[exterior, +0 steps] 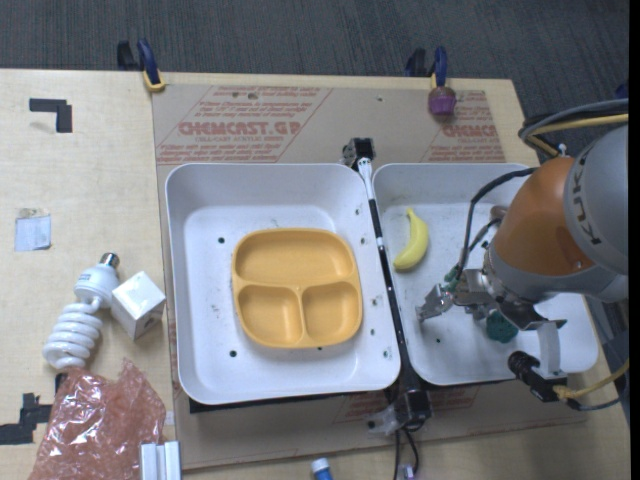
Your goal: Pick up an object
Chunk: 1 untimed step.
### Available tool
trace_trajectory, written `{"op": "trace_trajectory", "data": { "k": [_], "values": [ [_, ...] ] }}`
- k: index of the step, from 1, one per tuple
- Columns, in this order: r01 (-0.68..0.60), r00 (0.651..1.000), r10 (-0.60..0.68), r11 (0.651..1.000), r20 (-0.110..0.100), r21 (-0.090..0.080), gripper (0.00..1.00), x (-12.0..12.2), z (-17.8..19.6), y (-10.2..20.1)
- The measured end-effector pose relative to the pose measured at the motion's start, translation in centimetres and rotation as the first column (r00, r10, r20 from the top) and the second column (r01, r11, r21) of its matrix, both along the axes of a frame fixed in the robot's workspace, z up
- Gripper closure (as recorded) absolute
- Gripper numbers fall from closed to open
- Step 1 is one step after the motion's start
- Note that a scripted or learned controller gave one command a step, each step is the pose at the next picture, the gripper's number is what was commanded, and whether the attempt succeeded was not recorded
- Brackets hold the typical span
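A yellow banana lies in the right bin, near its upper left corner. My gripper hangs low over the middle of this bin, below and to the right of the banana and apart from it. A small teal object sits just right of the gripper, partly covered by the wrist. In the left bin rests a yellow divided tray. The orange-banded arm covers the right part of the right bin.
On the bench at the left lie a spiral light bulb, a white cube and a crumpled pink bag. A purple knob sits behind the right bin. Cables run along the divider between the bins.
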State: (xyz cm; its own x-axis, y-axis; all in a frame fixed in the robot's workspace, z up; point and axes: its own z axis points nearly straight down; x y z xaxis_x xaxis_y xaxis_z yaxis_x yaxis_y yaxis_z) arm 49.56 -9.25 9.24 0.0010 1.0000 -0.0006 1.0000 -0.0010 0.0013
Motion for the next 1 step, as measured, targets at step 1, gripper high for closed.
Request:
{"op": "trace_trajectory", "data": {
  "k": [1],
  "values": [
    [0.001,1.000,-0.001,1.000,0.002,0.000,1.00,0.11,0.98,-0.03]
  ]
}}
